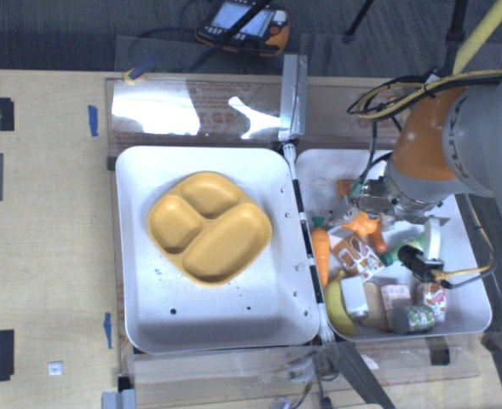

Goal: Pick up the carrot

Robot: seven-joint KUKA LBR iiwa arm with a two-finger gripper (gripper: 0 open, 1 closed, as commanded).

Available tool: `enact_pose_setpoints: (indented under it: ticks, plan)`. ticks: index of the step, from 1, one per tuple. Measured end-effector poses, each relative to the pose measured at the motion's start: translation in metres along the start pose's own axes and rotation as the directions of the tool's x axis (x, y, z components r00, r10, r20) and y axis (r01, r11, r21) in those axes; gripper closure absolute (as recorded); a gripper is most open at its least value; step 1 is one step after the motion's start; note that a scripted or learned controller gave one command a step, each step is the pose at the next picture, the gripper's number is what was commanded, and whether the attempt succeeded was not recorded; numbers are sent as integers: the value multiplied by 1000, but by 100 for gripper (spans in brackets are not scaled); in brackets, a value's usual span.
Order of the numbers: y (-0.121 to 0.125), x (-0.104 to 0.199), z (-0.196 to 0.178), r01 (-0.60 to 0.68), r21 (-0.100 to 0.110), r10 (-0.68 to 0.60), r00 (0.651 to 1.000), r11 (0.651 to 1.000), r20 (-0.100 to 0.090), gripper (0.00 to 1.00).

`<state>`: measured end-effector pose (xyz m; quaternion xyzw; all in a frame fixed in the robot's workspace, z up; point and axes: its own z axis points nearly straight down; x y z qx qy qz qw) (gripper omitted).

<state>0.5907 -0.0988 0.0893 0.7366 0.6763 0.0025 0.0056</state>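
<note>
The carrot is a slim orange piece with a small green top. It lies lengthwise along the left wall of the right bin, close to the divider. My gripper hangs low over the middle of that bin, just right of and slightly behind the carrot, among the cluttered items. Nothing from the carrot shows between its tips, and the carrot rests on the bin floor. An orange lump sits directly under the gripper.
A yellow divided plate lies in the left bin. Around the carrot are a printed snack packet, a banana, a white block, a pinkish box and a small can.
</note>
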Motion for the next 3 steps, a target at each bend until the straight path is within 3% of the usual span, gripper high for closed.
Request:
enact_pose_setpoints:
  ticks: [1, 2, 3]
  plan:
    - [-1, 0, -7, -2, 3, 2, 1000, 1000, 0, 100]
    - [74, 32, -93, -136, 15, 136, 991, 991, 0, 100]
    - [51, 86, -93, 122, 20, -122, 993, 992, -6, 100]
